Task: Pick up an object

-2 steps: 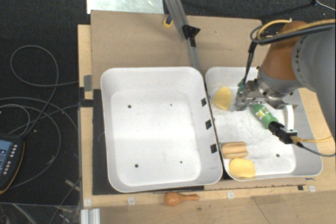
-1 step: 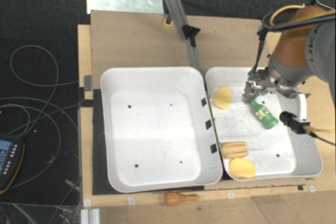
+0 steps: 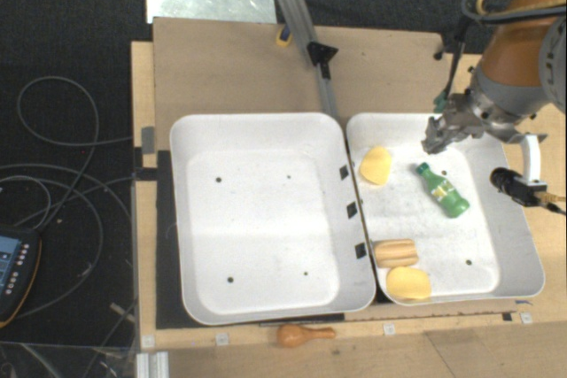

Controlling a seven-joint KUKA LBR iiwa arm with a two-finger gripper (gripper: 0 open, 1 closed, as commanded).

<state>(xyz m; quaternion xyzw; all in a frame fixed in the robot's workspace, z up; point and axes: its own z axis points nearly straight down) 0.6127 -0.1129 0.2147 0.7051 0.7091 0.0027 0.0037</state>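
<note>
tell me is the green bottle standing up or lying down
Lying down. The green bottle rests on its side on the floor of the right bin, its cap pointing toward the gripper above it.

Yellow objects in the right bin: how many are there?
2. One yellow object lies near the bin's upper left, beside the divider. The other lies at the bottom edge, just below the hot dog. The arm may hide more at the upper right.

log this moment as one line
phase: approach | end effector: over right bin, just above green bottle | bottle: lying flat, not held | grasp: none seen
</note>
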